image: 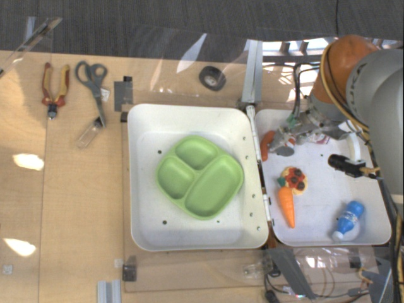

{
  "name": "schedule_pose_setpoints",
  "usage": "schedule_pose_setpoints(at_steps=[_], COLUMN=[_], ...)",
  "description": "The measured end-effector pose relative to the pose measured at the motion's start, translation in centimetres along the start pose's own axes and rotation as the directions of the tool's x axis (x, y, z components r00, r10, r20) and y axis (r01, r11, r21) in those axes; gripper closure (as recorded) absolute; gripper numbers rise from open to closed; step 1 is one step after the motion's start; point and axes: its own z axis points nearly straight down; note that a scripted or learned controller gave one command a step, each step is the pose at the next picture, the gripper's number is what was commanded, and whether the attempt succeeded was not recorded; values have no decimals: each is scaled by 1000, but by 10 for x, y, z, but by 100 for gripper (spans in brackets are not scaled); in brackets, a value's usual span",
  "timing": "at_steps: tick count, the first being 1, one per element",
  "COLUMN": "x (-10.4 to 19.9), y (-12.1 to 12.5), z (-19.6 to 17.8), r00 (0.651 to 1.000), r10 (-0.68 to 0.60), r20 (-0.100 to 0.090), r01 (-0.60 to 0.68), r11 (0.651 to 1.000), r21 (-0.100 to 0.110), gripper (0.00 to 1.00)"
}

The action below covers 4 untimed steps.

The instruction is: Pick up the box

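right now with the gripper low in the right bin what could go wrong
The gripper sits at the right bin's upper left corner beside a red-orange item, and could close on that instead. No clear box is visible, so the target is uncertain. The carrot and blue bottle could get knocked.

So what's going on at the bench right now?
The arm has reached in from the right, with its gripper low over the top left corner of the right bin. A reddish item lies just beside it. I can't make out a grasp. A toy carrot, a small pizza toy and a blue bottle lie untouched; the left bin holds a green divided plate.
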Motion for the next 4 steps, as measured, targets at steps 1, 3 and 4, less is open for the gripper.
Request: schedule_pose_setpoints(at_steps=[1, 3, 4], x=[0, -35, -62], y=[8, -55, -25], z=[-13, -144, 1], r00=[1000, 996, 995], r10=[-8, -91, -98], r20=[15, 18, 16], r01=[8, 91, 99], r11=[999, 995, 995], r21=[-34, -34, -32], gripper=[100, 0, 0])
